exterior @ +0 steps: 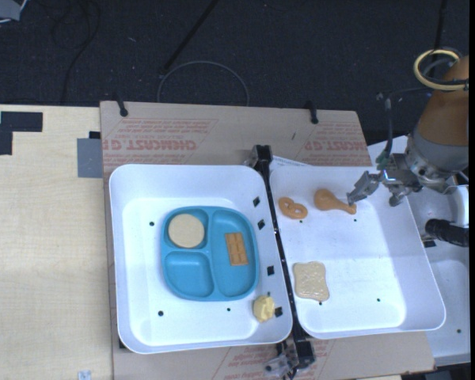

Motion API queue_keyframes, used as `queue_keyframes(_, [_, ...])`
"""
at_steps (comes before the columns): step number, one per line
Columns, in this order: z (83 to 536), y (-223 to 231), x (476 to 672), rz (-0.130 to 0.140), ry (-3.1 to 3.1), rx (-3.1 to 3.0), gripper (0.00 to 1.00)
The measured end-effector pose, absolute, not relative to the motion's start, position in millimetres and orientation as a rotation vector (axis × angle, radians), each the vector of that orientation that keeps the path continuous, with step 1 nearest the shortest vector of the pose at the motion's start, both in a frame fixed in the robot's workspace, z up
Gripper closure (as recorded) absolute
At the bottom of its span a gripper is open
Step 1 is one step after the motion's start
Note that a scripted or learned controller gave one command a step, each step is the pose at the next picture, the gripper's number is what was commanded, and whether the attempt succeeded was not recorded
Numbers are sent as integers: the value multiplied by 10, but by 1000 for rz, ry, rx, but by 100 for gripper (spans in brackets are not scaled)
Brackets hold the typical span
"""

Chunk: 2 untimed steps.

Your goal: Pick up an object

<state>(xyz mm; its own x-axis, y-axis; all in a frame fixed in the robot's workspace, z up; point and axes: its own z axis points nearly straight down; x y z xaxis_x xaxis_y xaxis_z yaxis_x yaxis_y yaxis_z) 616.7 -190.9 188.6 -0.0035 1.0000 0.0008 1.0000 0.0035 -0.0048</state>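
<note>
In the right bin lie a brown pretzel, a tan drumstick-shaped piece and a pale slice of bread. My gripper hangs over the bin's upper right part, just right of the drumstick piece, with its dark fingers spread and nothing between them. The left bin holds a blue divided tray with a round cracker and an orange wafer in its compartments. A yellow lump lies beside the tray at the bin's lower right corner.
The two bins sit on a cardboard sheet on a light wooden bench. The arm's orange band and grey wrist stand at the right edge. Cables run over the dark floor behind.
</note>
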Motion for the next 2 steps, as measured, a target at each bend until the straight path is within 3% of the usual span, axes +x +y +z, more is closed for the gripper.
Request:
queue_keyframes(1, [1448, -1849, 6163, 4, -2222, -2214, 0])
queue_keyframes(2, [1572, -1855, 6169, 3, -2224, -2214, 100])
